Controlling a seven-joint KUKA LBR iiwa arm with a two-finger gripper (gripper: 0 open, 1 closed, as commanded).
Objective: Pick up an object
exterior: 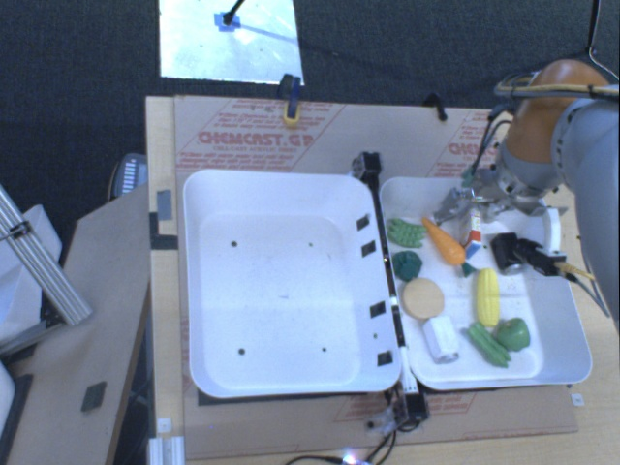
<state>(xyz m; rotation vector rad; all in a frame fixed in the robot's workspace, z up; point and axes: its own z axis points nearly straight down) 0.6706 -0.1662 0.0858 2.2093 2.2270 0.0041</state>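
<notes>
While the arm leans in from the right with its orange band up near the top corner, the claw (463, 201) hangs low over the back of the right bin (567, 361), and from where I stand I cannot tell how it is set; nothing shows caught in it.

Just below and in front of it lies the orange carrot (445, 242), slanting, with a green leafy piece (406, 232) beside it toward the divider. Further out sit a dark green lump (407, 263), a tan round disc (423, 298), a white cylinder (442, 338), a yellow corn cob (487, 296), a green pod (488, 345) and a green pepper (513, 333) touching it. The left bin (208, 192) holds no objects.

I'd say this is the approach, the pick not yet made. The carrot looks the nearest candidate; the next move needs the claw brought down squarely across its narrow width, clear of the leafy piece alongside.
</notes>
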